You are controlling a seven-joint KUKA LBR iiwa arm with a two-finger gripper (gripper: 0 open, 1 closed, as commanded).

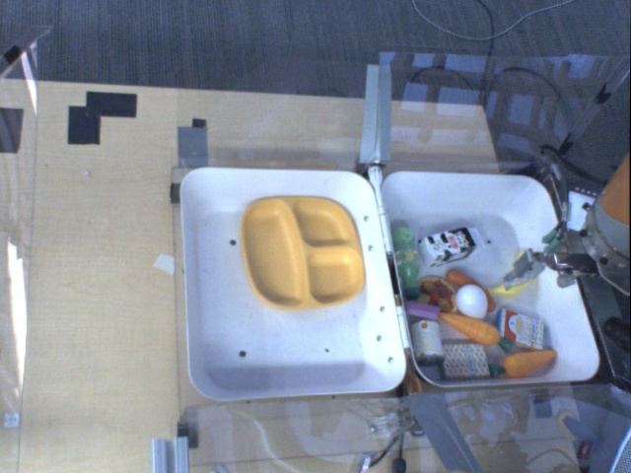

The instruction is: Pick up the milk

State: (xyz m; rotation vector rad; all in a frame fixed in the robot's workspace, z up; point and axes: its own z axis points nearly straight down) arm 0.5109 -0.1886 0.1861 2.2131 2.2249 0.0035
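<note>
I saw the gripper over the right bin — jaws apart, holding nothing — with the milk carton lying nearby.

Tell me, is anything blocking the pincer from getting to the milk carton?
Nothing visible does. The milk carton lies on bare bin floor in the right bin, and the pincer is to its right, with open floor between them.

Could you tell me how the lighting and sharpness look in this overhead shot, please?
Camera view: soft, even light; faint shadow along the near inner wall of the left bin; pale reflections streak the clear panels at the left edge and upper right; the image is slightly soft, so the milk carton's print is unreadable, and the gripper looks blurred.
</note>
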